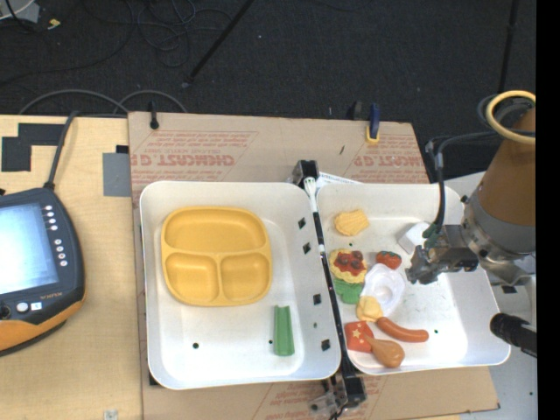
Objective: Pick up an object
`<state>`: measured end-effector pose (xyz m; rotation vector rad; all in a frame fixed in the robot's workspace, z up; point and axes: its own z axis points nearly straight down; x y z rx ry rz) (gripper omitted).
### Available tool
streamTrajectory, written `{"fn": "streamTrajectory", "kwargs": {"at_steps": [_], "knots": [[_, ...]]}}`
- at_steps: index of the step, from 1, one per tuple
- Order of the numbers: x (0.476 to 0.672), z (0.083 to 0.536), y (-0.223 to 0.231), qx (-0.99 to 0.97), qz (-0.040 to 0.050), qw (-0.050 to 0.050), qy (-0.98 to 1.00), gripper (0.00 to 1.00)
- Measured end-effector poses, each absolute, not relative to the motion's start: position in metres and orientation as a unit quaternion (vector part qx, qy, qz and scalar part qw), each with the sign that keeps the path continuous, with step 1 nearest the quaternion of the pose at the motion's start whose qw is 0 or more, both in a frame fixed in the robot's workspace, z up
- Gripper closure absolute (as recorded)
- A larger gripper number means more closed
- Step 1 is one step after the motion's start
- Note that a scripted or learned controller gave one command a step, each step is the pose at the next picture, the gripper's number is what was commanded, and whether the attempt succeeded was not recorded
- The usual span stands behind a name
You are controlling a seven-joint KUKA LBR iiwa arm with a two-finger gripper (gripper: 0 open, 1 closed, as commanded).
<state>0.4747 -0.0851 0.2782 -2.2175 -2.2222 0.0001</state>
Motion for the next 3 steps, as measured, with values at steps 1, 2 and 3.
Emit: {"fn": "streamTrajectory", "kwargs": {"at_steps": [1,2,3], "knots": [[0.476,0.264,-0.036,-0.706,0.0011,0.003,-0.709,1.0],[0.476,0.29,0.015,-0.705,-0.0003,0.001,-0.709,1.0],[0.476,0.344,0.02,-0.706,-0.0007,0.0,-0.708,1.0]]}}
